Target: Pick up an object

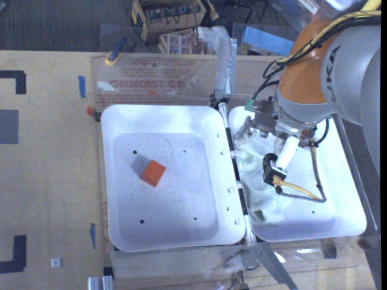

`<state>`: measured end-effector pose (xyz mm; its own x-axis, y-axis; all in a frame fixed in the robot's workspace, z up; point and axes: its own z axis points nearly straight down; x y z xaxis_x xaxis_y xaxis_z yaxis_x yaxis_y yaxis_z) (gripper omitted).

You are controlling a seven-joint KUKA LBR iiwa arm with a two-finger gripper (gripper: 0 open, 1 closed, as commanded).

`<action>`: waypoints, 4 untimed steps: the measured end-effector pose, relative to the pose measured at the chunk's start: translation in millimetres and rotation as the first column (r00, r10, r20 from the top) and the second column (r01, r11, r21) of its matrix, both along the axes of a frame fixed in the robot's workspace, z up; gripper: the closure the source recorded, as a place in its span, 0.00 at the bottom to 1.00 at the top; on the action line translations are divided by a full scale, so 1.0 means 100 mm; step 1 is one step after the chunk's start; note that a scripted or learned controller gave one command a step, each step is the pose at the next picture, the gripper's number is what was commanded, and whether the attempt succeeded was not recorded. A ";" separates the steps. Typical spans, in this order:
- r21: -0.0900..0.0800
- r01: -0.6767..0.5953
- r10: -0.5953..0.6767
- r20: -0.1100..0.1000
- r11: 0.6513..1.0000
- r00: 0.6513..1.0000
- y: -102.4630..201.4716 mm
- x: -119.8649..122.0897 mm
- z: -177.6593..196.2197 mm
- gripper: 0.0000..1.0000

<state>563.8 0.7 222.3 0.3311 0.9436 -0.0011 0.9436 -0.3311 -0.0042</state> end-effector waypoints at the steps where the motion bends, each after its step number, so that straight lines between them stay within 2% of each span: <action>1: 0.000 0.090 -0.090 0.000 0.996 0.996 -0.15 -0.50 -0.38 0.00; 2: -0.002 -0.205 0.205 0.006 0.979 0.979 -0.31 -0.26 -0.38 0.00; 3: 0.002 -0.423 0.423 0.002 0.906 0.906 -0.37 -0.49 -0.38 0.00; 4: 0.000 -0.420 0.420 0.005 0.908 0.908 -0.39 -0.48 -0.28 1.00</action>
